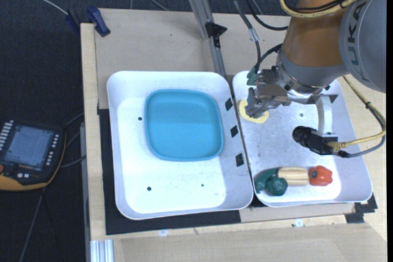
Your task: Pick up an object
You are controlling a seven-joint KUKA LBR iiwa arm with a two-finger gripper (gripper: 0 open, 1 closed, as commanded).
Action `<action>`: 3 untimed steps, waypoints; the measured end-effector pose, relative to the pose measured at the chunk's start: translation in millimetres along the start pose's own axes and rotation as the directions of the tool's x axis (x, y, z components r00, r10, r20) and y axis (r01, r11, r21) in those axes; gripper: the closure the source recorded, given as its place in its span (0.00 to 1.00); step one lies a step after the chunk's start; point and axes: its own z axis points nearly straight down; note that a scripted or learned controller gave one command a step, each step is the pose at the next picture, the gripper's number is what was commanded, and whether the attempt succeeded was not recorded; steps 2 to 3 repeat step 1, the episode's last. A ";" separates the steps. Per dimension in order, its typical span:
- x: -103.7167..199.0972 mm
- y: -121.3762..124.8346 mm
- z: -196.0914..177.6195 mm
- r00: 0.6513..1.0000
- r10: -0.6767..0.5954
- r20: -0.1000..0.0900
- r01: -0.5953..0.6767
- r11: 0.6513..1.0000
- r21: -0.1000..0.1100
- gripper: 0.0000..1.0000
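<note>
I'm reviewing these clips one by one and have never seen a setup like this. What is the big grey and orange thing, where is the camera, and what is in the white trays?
The big shape is a grey and orange robot arm, reaching in from the right of the picture. At its end is the gripper, the part meant to pick things up. The one camera is fixed above the bench and looks down at a slant on two shallow bins.

The left white bin holds a light blue square plate. The right white bin holds a pale yellow flat piece just under the gripper. Along its near edge lie a dark green rounded object, a tan cylinder and a red rounded object in a row.

The gripper sits low over the yellow piece, but I cannot tell whether it holds anything.
</note>
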 end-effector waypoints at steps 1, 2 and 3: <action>47.9 -5.2 19.5 1.000 0.001 0.001 -0.001 1.000 0.002 1.00; 47.9 -5.2 19.5 1.000 0.001 0.001 -0.001 1.000 0.002 1.00; 47.9 -5.2 19.5 1.000 0.001 0.001 -0.001 1.000 0.002 1.00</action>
